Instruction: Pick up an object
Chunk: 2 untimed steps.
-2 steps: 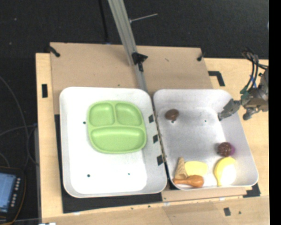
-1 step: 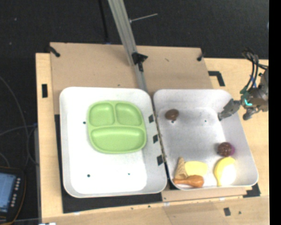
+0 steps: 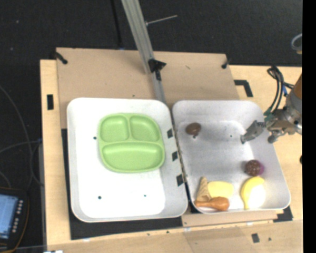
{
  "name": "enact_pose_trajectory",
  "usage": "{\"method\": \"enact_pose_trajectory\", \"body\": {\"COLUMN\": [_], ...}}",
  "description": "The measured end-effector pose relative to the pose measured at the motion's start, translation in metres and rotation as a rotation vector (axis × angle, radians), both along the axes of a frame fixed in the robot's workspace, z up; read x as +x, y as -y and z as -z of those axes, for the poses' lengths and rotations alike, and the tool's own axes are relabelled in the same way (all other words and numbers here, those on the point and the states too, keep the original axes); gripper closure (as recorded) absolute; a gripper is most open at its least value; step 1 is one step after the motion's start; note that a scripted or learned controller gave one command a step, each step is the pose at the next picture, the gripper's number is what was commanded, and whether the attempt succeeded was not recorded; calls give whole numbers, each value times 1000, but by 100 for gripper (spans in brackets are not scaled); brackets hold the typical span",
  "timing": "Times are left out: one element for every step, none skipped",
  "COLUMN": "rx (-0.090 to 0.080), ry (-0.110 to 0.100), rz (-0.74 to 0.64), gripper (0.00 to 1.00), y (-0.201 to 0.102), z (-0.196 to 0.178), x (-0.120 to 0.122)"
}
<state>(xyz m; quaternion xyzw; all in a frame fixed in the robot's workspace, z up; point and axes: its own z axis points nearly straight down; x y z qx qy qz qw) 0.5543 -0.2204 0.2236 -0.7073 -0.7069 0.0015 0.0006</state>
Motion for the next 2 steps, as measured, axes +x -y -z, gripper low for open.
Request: {"method": "enact_pose_trajectory", "body": {"rx": [0,1], "ry": [0,-1], "rz": [0,0], "gripper": [0,0], "y": [6,-1], "z": [58,117], "x": [7,1]}}
